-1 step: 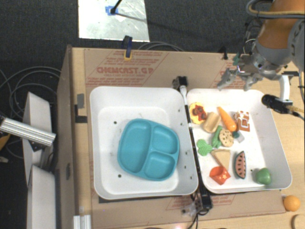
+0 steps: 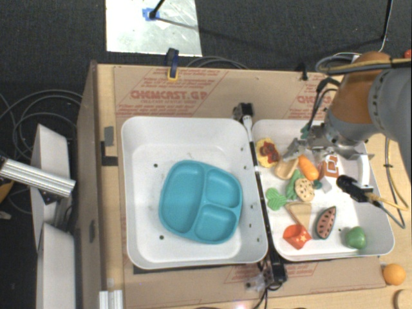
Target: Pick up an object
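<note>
A blue divided plate (image 2: 200, 201) lies in the left bin (image 2: 138, 172).

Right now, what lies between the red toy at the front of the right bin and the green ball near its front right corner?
In the camera view, a watermelon slice lies between the red toy and the green ball, tilted on the bin floor.

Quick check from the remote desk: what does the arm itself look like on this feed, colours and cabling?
The arm is rounded grey casing with a broad orange band above the wrist. Thin dark cables loop beside the band and run down toward the pincer, a small grey metal assembly over the right bin. No markings are readable.
</note>
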Controlling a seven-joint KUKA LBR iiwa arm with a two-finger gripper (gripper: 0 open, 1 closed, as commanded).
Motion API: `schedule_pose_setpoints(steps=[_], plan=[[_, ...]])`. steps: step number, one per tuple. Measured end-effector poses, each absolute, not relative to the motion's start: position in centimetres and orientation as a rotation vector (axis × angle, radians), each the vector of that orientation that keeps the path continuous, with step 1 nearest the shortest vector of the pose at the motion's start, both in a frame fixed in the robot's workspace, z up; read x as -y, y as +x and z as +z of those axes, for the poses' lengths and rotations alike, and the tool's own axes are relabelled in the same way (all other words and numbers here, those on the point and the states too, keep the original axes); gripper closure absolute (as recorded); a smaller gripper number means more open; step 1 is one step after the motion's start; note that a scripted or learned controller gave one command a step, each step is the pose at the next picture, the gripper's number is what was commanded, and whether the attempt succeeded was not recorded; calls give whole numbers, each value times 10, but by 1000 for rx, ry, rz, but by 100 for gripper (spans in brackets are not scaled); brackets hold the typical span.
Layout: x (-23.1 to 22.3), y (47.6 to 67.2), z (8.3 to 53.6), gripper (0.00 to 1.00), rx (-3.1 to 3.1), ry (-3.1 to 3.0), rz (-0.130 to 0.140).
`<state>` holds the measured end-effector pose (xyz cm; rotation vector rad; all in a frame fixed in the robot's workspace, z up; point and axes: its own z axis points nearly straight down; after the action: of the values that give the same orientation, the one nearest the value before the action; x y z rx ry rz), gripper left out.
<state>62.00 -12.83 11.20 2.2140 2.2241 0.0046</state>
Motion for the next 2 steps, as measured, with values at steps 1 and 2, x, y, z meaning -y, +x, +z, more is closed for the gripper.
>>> schedule_pose_setpoints(steps=[1, 2], plan=[[139, 611, 102, 0, -2224, 2212, 5], [140, 612, 113, 100, -2221, 2211, 9]])
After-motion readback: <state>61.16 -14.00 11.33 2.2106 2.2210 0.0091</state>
